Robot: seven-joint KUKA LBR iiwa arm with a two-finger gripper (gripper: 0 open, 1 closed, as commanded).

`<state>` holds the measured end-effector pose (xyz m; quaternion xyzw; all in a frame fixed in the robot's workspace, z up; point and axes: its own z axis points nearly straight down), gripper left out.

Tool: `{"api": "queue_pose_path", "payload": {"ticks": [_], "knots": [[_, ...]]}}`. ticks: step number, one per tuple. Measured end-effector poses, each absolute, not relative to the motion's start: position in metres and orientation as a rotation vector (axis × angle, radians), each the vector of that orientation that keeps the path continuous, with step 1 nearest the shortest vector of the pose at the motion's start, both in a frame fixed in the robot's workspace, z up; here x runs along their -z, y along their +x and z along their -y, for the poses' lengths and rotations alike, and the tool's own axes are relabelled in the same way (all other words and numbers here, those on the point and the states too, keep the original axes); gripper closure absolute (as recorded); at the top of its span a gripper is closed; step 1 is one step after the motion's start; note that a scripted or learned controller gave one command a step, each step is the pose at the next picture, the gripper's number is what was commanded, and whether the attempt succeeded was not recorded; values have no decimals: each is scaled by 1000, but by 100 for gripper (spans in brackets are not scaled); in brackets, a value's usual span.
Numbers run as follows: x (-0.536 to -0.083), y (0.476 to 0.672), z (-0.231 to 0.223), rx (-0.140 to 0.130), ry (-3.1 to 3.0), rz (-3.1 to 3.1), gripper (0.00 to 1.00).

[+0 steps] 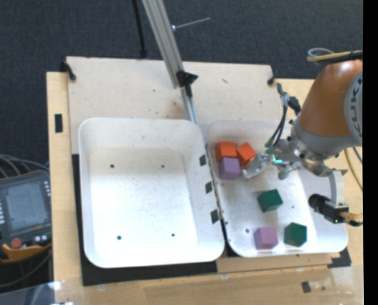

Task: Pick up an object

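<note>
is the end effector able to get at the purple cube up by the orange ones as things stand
Probably yes, but tightly. The end effector sits just right of the purple cube, whose top is uncovered; two orange cubes crowd it from behind and the bin wall stands close left.

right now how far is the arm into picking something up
Done: the grey arm has its gripper low in the right white bin, beside the two orange cubes and a purple cube. In hand: nothing visibly between its fingers; it looks like an approach to that cluster. Left: grasping and lifting. Two green cubes and another purple cube lie untouched nearer the front.
</note>
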<state>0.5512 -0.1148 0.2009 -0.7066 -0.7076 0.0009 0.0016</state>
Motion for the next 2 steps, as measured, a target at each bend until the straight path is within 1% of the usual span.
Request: {"api": "queue_pose_path", "payload": {"ticks": [1,2], "knots": [[-203,552,115,1,-2223,2221,0],[-142,557,115,-6,-2222,2217,0]]}}
